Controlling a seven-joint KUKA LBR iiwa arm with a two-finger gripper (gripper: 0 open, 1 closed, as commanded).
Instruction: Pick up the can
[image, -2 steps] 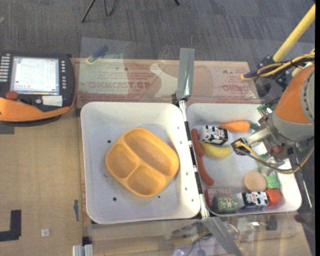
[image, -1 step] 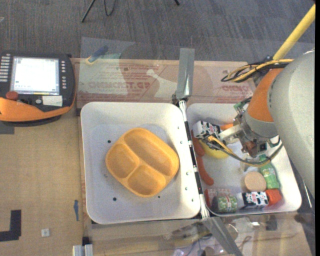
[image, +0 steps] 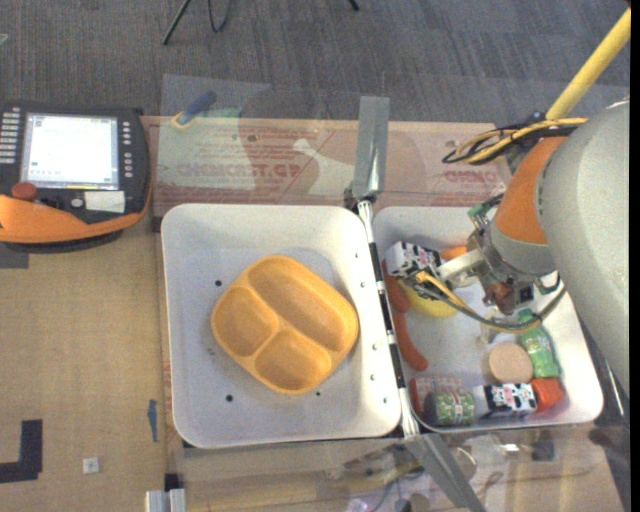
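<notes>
The can (image: 452, 406) lies on its side near the front wall of the right bin (image: 585, 385); it is small, with a green label and a red patch at its left end. The gripper (image: 498, 296) hangs below the orange band of the arm over the middle of that bin, trailing cables. It is behind and to the right of the can, well apart from it. The wrist and cables hide its tips.
Beside the can lie a black-and-white carton (image: 512, 398), a tan disc (image: 508, 362) and a green packet (image: 540, 350). A red chili (image: 405, 338), a yellow fruit (image: 436, 301) and another carton (image: 410, 258) lie further back. A yellow divided plate (image: 285, 322) sits in the left bin (image: 190, 300).
</notes>
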